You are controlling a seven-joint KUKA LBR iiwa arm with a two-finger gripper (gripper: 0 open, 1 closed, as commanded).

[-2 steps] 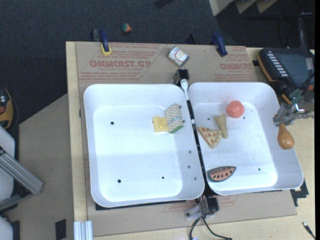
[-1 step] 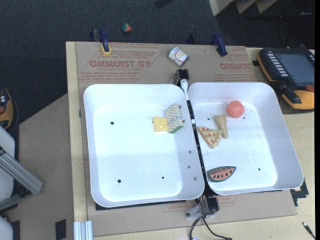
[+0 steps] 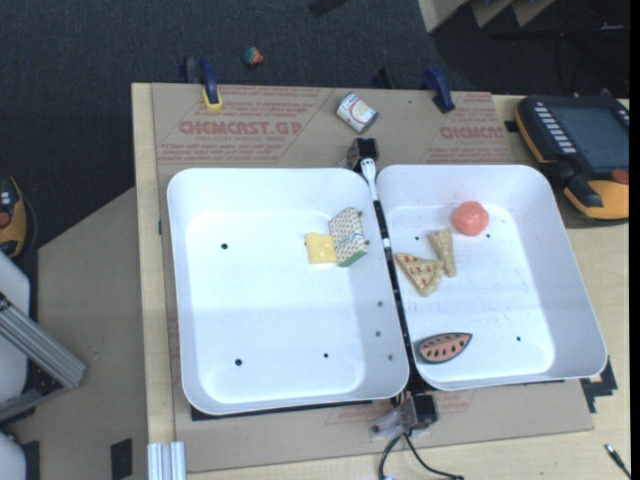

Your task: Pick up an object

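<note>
Two shallow white plastic bins with rounded corners sit side by side on a brown cardboard-covered bench (image 3: 300, 118).

Left bin (image 3: 260, 358): a flat yellow cheese-like wedge (image 3: 320, 249) touching a patterned, checkered piece (image 3: 348, 234) with a green edge, both near the bin's right wall.

Right bin (image 3: 520, 298): a smooth red ball (image 3: 470, 217), tomato-like; two tan waffle-textured triangles (image 3: 422, 271) overlapping; next to them a narrow tan strip (image 3: 443, 251); a flat watermelon slice (image 3: 443, 347) with a dark rind near the front wall.

A small white box (image 3: 356, 112) lies on the bench behind the bins. An orange and black pendant (image 3: 580, 148) sits at the right, partly cut off.

Hand state: cannot tell.

Fine detail on the patterned piece is too small to read.
</note>
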